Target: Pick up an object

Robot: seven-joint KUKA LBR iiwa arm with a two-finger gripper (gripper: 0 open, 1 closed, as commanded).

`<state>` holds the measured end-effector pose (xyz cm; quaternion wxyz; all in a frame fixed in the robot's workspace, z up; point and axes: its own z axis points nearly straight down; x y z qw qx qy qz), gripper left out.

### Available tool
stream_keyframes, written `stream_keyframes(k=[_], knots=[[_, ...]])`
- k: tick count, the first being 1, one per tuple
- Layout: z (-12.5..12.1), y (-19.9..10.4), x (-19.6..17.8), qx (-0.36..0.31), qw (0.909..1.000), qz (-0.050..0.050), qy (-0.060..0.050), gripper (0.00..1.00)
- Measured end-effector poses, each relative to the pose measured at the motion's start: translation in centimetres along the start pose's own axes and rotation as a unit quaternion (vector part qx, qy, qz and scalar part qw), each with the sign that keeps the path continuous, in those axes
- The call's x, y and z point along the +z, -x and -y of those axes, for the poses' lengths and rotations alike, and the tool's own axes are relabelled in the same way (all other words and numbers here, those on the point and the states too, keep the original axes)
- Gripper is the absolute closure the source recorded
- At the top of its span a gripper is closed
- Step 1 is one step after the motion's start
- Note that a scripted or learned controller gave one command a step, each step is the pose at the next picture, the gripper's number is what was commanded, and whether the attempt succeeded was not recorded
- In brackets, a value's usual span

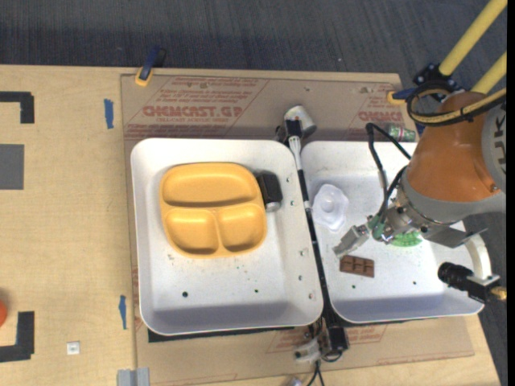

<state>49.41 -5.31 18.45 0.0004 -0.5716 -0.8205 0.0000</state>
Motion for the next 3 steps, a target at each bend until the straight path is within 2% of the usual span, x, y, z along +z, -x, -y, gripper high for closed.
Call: stream_keyframes(k=[3], knots=[[0.00, 0.00, 0.00, 0.000, 1.0000, 0.000, 0.000, 0.00]])
